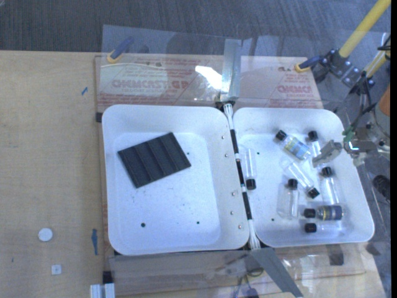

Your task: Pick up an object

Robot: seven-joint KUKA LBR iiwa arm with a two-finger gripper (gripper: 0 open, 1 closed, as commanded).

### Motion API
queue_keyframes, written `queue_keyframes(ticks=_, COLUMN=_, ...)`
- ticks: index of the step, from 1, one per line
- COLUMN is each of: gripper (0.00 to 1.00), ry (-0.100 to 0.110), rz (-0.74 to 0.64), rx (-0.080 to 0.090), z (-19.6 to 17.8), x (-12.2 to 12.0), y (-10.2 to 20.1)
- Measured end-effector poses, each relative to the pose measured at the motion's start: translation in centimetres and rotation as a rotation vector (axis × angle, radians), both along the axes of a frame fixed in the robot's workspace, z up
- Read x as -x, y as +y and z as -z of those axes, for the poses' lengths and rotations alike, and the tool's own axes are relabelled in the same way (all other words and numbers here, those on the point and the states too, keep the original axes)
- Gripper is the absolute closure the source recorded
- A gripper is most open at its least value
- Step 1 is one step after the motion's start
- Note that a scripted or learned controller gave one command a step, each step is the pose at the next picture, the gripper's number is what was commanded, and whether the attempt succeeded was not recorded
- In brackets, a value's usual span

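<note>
The right bin (267, 228) holds several small clear vials with black caps. One vial (249, 167) lies along the bin's left side. A vial with a bluish label (293, 143) lies near the back, and a vial with dark contents (327, 213) lies near the front right. Others are scattered between them, such as a clear vial (288, 197) in the middle. My gripper (327, 153) reaches in over the right rim, low above the vials at the bin's right side, with a vial (328, 184) just in front of it. Nothing is visibly held.
The left bin (124, 228) holds a dark ribbed pad (154, 159). A clear plastic sheet (186, 73) lies behind both bins, held by clamps (118, 49). A yellow pole (367, 18) and metal fixtures (344, 67) stand at the back right. A white disc (45, 234) lies on the bench.
</note>
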State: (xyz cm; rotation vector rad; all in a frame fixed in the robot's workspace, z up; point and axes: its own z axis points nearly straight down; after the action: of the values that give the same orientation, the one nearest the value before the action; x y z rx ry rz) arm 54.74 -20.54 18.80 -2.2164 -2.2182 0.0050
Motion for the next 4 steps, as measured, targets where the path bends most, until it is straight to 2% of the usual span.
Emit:
queue_keyframes(ticks=1, gripper=0.00, ry=0.000, rz=-0.047, rx=0.000, z=7.4, x=-1.2, y=0.6)
queue_keyframes(ticks=2, gripper=0.00, ry=0.006, rz=0.063, rx=-0.021, z=8.5, x=-5.8, y=-0.2)
queue_keyframes(ticks=3, gripper=0.00, ry=0.000, rz=0.104, rx=-0.008, z=7.5, x=-8.7, y=0.0)
queue_keyframes(ticks=4, gripper=0.00, ry=-0.007, rz=0.122, rx=-0.006, z=10.2, x=-8.5, y=1.3)
